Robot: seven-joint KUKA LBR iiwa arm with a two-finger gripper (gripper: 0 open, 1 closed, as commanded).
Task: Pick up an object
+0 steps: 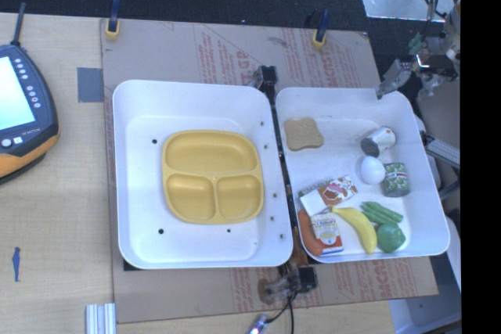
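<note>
The right bin [415,121] holds several items. A slice of toast [303,134] lies at its back left, and a small silver tin [378,141] lies on its side. Near them are a white egg [371,169] and a green-labelled can [395,179]. Toward the front lie two snack packets [338,190], a banana [356,224], a green pea pod [381,211], a green round fruit [391,237] and an orange carrot [304,235]. My gripper [407,73] hangs by the bin's back right corner, above the rim and apart from every item.
The left bin [133,168] bears a yellow divided plate [213,174]. A teach pendant [23,109] lies at the bench's left edge. Two clamps [113,18] [318,29] pin the cardboard at the back. A black bracket [268,77] sits between the bins.
</note>
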